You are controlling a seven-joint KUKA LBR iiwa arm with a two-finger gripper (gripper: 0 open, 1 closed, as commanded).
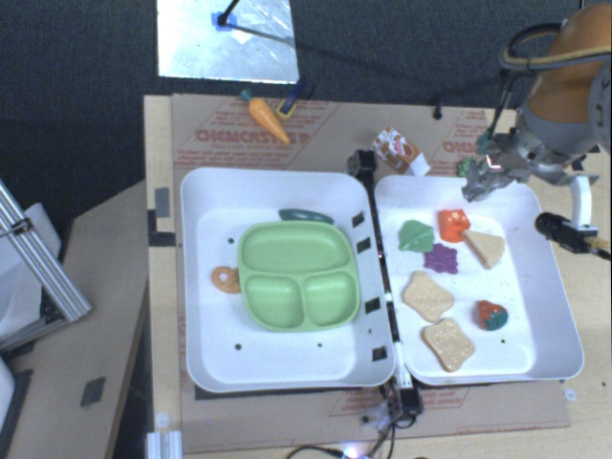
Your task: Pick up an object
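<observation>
My gripper (475, 185) hovers over the right bin's (550, 285) far corner; can't tell its state. No target gripped yet. Nearest candidate: orange piece (453, 225), just beside green leaf (415, 235), so approach from its free side.

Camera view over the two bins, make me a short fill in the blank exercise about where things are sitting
1. The green divided plate lies in the ____ bin.
2. The carrot lies ____ both bins, on the bench.
3. The strawberry lies in the ____ bin.
4. The pretzel lies just ____ of the plate.

Missing words: left; outside; right; left
</observation>
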